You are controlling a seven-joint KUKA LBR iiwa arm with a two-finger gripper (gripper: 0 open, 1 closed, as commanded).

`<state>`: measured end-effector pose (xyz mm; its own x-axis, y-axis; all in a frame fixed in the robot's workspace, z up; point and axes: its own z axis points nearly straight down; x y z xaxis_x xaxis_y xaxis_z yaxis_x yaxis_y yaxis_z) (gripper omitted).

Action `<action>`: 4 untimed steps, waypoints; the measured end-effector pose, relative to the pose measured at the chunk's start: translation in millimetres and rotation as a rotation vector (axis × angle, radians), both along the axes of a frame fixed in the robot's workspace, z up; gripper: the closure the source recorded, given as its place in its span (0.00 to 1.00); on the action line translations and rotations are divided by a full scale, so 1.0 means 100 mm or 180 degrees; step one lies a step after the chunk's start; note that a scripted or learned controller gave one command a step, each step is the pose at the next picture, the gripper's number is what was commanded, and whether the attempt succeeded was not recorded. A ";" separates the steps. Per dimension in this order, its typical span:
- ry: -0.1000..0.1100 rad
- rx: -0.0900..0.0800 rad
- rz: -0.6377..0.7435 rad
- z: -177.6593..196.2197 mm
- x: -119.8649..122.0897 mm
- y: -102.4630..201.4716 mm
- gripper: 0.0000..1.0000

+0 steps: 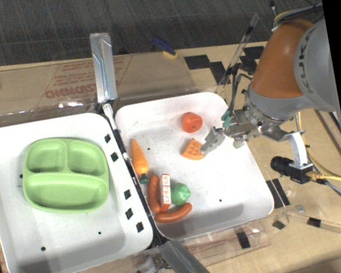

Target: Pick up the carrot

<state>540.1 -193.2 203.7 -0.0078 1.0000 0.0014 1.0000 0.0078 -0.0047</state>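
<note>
Gripper hovering over right bin near its right wall; finger opening hard to make out, cannot tell its state. Nothing visibly between its tips. Carrot lying along right bin's left wall, tapered, orange, green end down. Beside it: two sausages, small boxed item, green round piece. Tomato and orange wedge sitting mid-bin. Left bin holding green divided plate, glossy plastic.
</note>
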 end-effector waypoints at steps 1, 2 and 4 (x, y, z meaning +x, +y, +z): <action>0.0001 0.0003 0.0613 -0.42 0.13 0.79 0.00; -0.0022 -0.0009 0.1191 0.02 0.87 0.09 0.00; -0.0014 -0.0003 0.2168 -0.30 0.37 -0.16 0.00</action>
<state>577.6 -209.7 174.1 -0.6356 0.7720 -0.0008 0.7720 0.6356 -0.0009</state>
